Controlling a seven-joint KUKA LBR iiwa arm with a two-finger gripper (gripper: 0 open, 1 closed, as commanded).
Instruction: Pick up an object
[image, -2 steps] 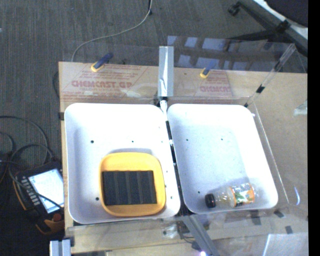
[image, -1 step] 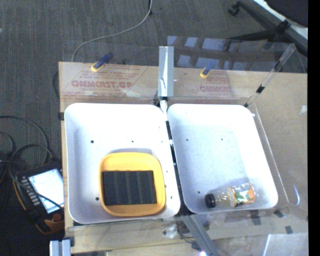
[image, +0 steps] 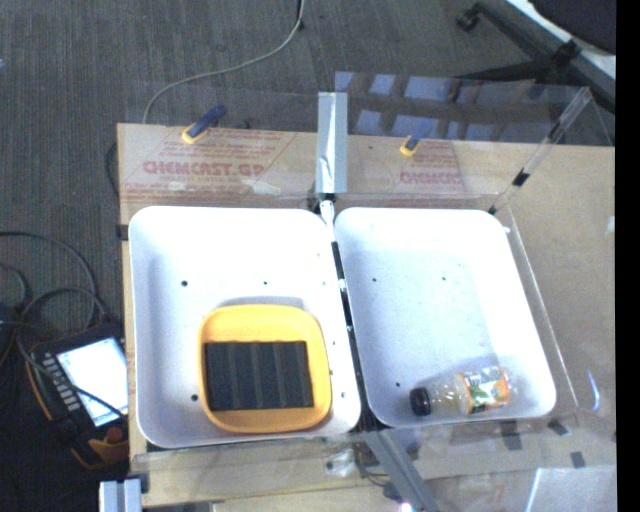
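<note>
A yellow square container (image: 266, 369) with a dark ribbed top lies in the left bin (image: 180, 250), toward its front. A small clear bottle (image: 465, 392) with a black cap and a green and orange label lies on its side in the right bin (image: 440, 260), near the front right corner, its cap pointing left.
The two white bins sit side by side on a wooden bench (image: 570, 200). A clear plastic sheet and clamps (image: 203, 122) stand at the back. A tablet-like device (image: 85, 375) and cables lie on the floor at the left.
</note>
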